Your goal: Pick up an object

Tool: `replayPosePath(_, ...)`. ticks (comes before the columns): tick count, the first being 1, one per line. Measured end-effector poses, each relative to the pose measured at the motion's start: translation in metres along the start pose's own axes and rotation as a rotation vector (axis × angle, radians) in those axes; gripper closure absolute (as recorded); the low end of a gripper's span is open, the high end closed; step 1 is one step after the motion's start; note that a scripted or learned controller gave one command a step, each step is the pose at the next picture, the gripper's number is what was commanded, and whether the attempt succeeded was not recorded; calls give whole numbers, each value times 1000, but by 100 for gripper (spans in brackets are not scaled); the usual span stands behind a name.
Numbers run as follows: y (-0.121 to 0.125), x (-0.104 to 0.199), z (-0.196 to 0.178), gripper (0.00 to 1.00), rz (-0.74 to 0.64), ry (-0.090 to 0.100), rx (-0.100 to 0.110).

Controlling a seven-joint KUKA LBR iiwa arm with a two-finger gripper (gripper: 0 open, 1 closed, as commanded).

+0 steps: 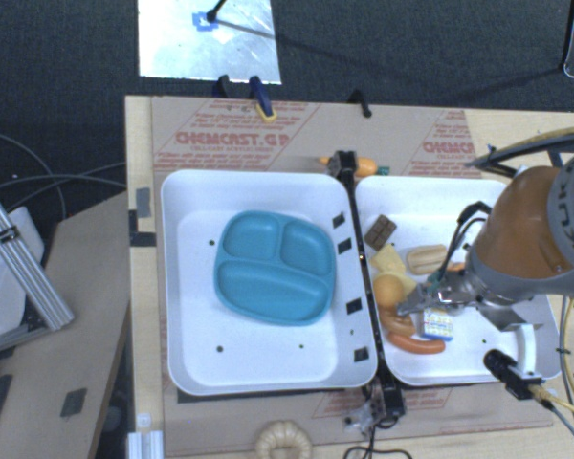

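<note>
Overhead, the surface point(297, 122) lay under a sheet of brown cardboard printed in red with lettering that seemed to read "CHEMCAST GP", though only part of it was legible. Two shallow white plastic bins sat on it side by side. The left bin point(187, 352) carried a blue plastic divided plate point(275, 266) with three compartments. The right bin point(402, 185) held a cluster of toy food just right of the black-clipped divider between the bins: a small brown waffle-like block point(379, 229), a pale yellow wedge point(389, 259), a tan bread-roll shape point(426, 257), an orange rounded piece point(389, 291) and a red-orange sausage shape point(413, 341). The grey arm with its orange band point(528, 232) reached over that bin, its pincer point(430, 304) low among the food, beside a small white and blue packet point(438, 326). Whether the pincer was spread or pinching anything could not be told.
</note>
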State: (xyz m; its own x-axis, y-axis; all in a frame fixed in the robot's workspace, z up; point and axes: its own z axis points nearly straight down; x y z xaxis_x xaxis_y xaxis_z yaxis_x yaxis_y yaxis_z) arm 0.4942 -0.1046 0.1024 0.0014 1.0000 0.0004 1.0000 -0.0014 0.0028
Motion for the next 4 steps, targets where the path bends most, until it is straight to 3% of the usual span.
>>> replayPosePath(1, 6, -2, 11, 0, 2, -4, -15)
replayPosePath(2, 7, -4, 0, 100, -1, -10, -22)
replayPosePath(3, 7, 2, -45, 100, -6, -1, -2)
replayPosePath(4, 3, -2, -91, 100, -5, -2, -4)
